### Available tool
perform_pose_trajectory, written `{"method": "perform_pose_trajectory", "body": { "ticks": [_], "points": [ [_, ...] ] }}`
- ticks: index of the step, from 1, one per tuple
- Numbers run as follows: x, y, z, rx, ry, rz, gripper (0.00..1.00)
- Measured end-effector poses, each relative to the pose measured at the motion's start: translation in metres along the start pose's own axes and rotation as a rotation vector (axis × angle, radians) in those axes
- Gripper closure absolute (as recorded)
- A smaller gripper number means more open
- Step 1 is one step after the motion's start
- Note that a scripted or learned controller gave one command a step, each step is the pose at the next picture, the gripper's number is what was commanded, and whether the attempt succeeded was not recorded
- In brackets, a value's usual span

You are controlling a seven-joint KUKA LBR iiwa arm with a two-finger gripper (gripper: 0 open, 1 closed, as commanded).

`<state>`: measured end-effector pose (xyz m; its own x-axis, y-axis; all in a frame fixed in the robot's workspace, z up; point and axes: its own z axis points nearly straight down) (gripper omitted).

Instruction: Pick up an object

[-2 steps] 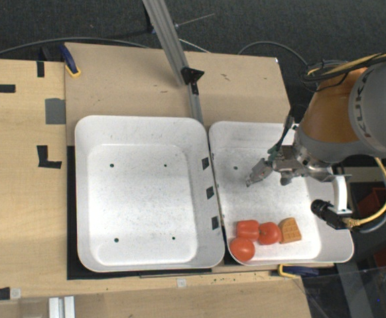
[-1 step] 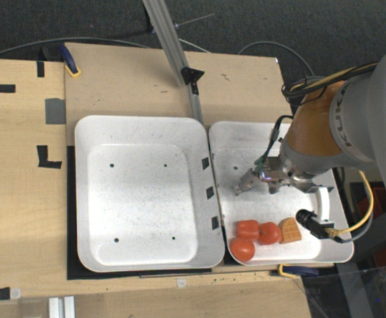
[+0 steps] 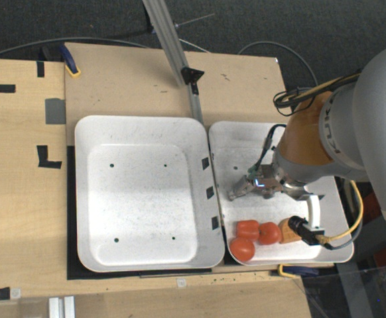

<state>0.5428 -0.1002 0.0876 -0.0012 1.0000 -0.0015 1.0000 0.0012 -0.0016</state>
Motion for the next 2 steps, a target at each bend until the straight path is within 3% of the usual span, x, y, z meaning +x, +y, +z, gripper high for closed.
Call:
{"method": "perform_pose_trajectory", "body": {
  "ticks": [1,2],
  "points": [
    [0.001,0.000,-0.011,0.000,0.002,0.000,1.00],
    [-0.008,0.005,-0.060,-0.005,0.001,0.001,1.00]
  ]
}}
